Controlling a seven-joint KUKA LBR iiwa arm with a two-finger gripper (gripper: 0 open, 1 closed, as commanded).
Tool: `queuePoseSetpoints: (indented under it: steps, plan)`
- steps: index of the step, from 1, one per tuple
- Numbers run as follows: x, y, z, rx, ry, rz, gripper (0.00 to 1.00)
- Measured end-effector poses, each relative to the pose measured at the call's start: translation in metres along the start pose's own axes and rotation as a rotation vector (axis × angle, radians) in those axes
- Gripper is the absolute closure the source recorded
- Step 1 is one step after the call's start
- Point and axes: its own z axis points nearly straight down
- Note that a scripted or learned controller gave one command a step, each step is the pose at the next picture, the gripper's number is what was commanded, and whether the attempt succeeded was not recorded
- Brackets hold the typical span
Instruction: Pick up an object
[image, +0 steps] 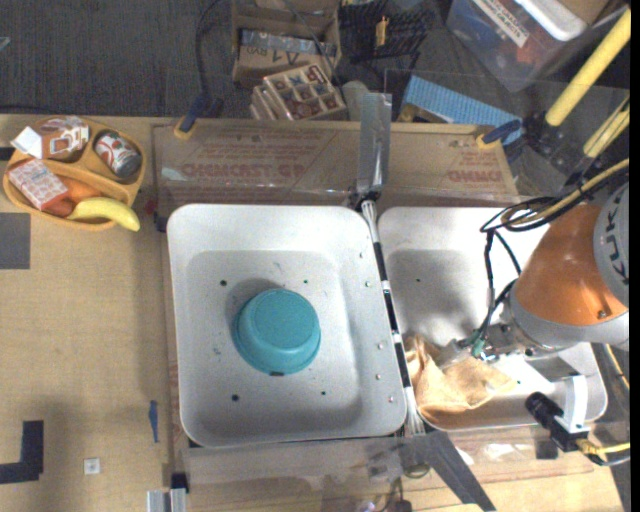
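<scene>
Two white bins side by side at the middle of the surface: left bin (200, 235), right bin (430, 225), touching along a shared edge.

Left bin: holds one teal bowl (278, 330), upside down, at the centre of the bin floor, well apart from all four walls.

Right bin: holds a tan crumpled cloth (450, 390) in the near left corner, pressed against the wall shared with the left bin.

Arm (575, 285): reaches in from the right edge of the surface, orange band uppermost, and covers much of the right bin's right half. Wrist end (490, 345) sits directly above the cloth, touching or nearly touching its upper folds. Jaws hidden under the wrist; released or clenched cannot be told. Black cables (492, 250) loop over the right bin beside the arm.

Far left corner of the surface: yellow dish (20, 190) with a banana (108, 211) on its near rim and small packaged goods inside; labels too small to read.

Far edge, behind both bins: flat cardboard (260, 160) with red lettering, reversed and not legible.

Near left of the left bin: small blue stick (153, 420) lying on the surface.
</scene>
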Motion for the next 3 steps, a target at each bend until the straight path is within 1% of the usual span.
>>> queuePoseSetpoints:
  steps: [1, 2, 3]
  plan:
    - [0.0, 0.0017, -0.0083, -0.001, 0.007, 0.004, 1.0]
    - [-0.0009, 0.0013, -0.0085, -0.001, 0.005, 0.005, 0.0]
    - [0.0042, 0.0008, -0.0002, 0.0, 0.0, 0.007, 0.0]
